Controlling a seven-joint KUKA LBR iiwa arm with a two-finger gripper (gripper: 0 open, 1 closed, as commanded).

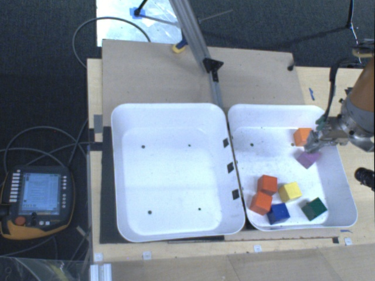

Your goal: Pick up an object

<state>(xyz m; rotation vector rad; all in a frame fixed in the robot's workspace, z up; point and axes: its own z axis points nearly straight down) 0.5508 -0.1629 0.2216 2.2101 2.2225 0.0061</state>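
Note:
The right bin [334, 174] holds several small blocks. An orange block [302, 136] lies near its far right side, with a purple block [308, 158] just in front of it. My gripper [314, 144] hangs low over the gap between these two, reaching in from the right and partly covering the orange block's right edge. Nothing shows lifted in it. Toward the bin's front lie two orange-red blocks [268, 184] [261, 202], a yellow block [290, 191], a blue block [278, 213] and a green block [314, 208].
The left bin [126, 157] sits beside the right one, the two sharing a raised middle rim. A slanted metal pole [193, 28] crosses the bench behind the bins. A teach pendant [35, 201] and cables lie on the floor at the left.

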